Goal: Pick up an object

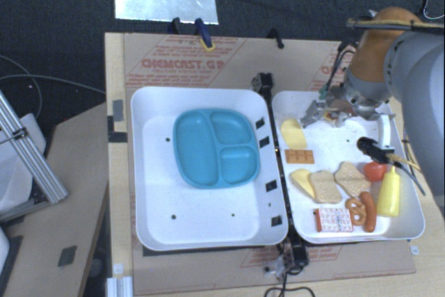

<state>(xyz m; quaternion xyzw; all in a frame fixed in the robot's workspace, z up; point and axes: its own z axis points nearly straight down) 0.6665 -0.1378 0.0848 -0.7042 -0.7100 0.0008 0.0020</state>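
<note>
1. The grey arm (410, 73) reached in from the right of the camera view. Its tool (316, 112) stood over the far part of the right bin (417, 222).
2. Whether the tool was spread or pressed together could not be told from this angle.
3. The items available for picking all lay on the floor of the right bin. Nearest the tool was a pale yellow block (293, 132), just beside the tool tip on the near-left side and close to the bin's left wall.
4. An orange cracker (300, 156) lay just nearer the camera than the yellow block. Nearer still lay a yellow cheese wedge (302, 181).
5. Two bread slices (324, 186) (351, 179) lay side by side right of the wedge, the left slice touching it.
6. A red tomato (375, 170) sat right of the bread, touching a yellow bottle (389, 193) that lay along the bin's right side.
7. Along the near edge lay a red-and-white box (336, 219), a pretzel (356, 206) and a sausage (368, 212), close together.
8. The left bin (149, 219) held a blue divided plate (214, 148), lying flat near its middle and well apart from the tool.
9. Both bins sat side by side on the bench (80, 149).
</note>
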